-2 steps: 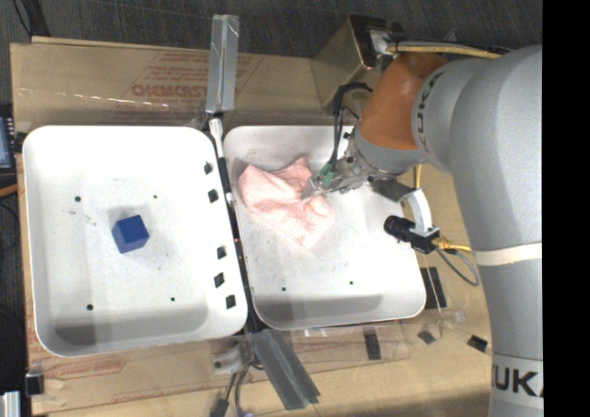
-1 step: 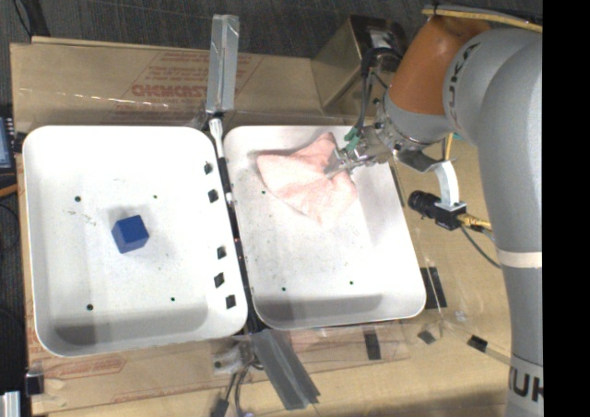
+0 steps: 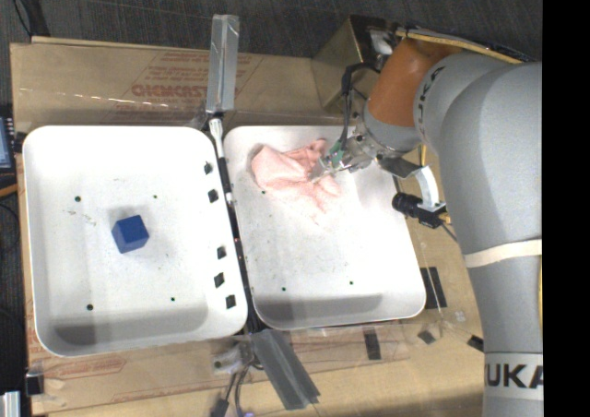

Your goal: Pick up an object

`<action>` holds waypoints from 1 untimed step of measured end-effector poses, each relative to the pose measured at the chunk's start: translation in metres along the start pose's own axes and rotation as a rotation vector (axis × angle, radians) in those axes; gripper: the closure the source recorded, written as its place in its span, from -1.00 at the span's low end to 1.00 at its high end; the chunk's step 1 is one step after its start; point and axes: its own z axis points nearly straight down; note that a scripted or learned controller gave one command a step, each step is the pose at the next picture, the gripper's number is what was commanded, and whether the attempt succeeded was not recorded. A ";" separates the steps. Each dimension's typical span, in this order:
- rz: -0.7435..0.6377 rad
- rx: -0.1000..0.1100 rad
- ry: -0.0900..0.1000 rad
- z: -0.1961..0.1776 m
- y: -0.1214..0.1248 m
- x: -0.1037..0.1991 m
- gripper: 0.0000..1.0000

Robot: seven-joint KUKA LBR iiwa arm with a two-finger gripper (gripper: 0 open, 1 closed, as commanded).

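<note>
Gripper [image 3: 337,159] lowered onto pink cloth [image 3: 288,169] in right bin [image 3: 369,291], finger state not discernible, blue cube [image 3: 130,232] seen in left bin [image 3: 55,314]

Blue cube [image 3: 130,232] in left bin [image 3: 55,152], pink cloth [image 3: 288,169] in right bin [image 3: 387,249], gripper [image 3: 337,159] at cloth's right edge

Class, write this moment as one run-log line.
gripper: at pink cloth, right bin | grasp: unclear | blue cube: left bin
</note>
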 end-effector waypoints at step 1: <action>-0.046 0.004 0.003 -0.099 0.021 0.039 1.00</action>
